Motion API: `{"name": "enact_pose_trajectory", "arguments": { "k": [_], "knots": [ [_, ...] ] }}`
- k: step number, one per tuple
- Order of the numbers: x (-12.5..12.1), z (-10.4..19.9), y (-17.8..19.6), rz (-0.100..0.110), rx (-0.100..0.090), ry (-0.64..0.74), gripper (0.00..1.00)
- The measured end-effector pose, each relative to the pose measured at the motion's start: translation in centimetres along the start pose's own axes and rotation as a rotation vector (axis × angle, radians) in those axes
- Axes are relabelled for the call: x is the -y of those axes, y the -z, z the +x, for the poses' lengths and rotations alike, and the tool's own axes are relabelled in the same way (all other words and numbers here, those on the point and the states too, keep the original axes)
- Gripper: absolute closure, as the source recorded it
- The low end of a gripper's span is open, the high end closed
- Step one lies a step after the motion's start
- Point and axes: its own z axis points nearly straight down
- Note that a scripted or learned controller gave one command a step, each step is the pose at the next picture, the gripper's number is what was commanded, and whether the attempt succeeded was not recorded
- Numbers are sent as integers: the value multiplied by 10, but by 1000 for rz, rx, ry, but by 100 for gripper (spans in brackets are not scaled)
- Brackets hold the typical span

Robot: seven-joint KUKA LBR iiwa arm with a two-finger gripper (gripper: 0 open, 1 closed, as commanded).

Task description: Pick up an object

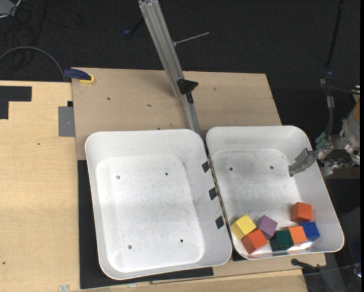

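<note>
Two shallow white bins sit side by side on the wooden desk [170, 96]. The left bin [147, 202] has only a few small dark dots on its floor, while the right bin [270, 187] holds a cluster of small blocks gathered in its near right corner. There a yellow block [243, 225] lies just beside a purple block [267, 225], with a red-orange block [254, 241] touching the yellow one from the near side. A dark green block [282, 240] sits next to an orange block [297, 233] and a blue block [311, 230], and a red block [301, 212] stands slightly apart from these, a little farther back along the bin's right wall. The gripper [301, 162] hangs over the right rim of the right bin, at the far right side, well apart from the blocks; nothing lies between its fingers, and whether they are spread or closed cannot be told from this angle. A slanted aluminium rail [167, 56] rises from the desk behind the bins.
</note>
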Motion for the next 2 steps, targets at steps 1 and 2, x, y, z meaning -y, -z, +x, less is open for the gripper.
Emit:
{"name": "enact_pose_trajectory", "arguments": {
  "k": [1, 2],
  "knots": [
    [0, 0, 10, 1, -1, 1, 100],
    [-11, 66, 14, 1, -2, 13, 100]
  ]
}}
